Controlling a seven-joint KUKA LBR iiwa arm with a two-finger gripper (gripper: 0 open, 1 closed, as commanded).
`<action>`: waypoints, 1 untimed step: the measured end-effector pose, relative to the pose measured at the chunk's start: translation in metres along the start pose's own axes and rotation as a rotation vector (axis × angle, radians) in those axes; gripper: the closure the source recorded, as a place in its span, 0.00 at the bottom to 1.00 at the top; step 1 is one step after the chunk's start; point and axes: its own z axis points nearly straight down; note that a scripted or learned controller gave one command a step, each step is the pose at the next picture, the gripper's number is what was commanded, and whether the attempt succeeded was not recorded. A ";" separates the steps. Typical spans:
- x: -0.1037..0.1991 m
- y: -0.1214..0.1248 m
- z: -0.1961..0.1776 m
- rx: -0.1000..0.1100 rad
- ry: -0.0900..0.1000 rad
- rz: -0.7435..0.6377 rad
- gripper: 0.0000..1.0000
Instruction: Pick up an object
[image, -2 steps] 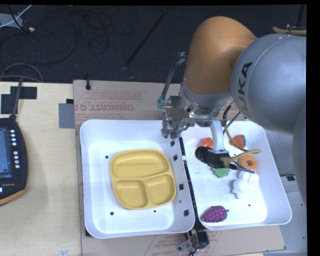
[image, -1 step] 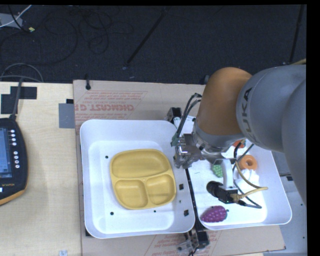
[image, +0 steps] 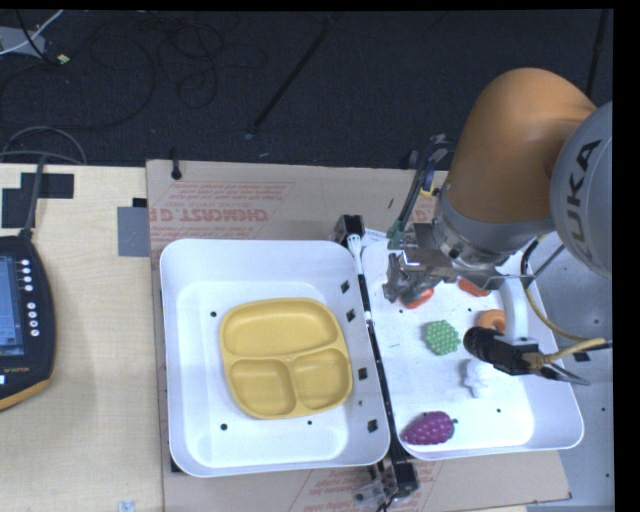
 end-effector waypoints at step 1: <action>-0.063 0.012 0.118 0.021 -0.003 0.005 1.00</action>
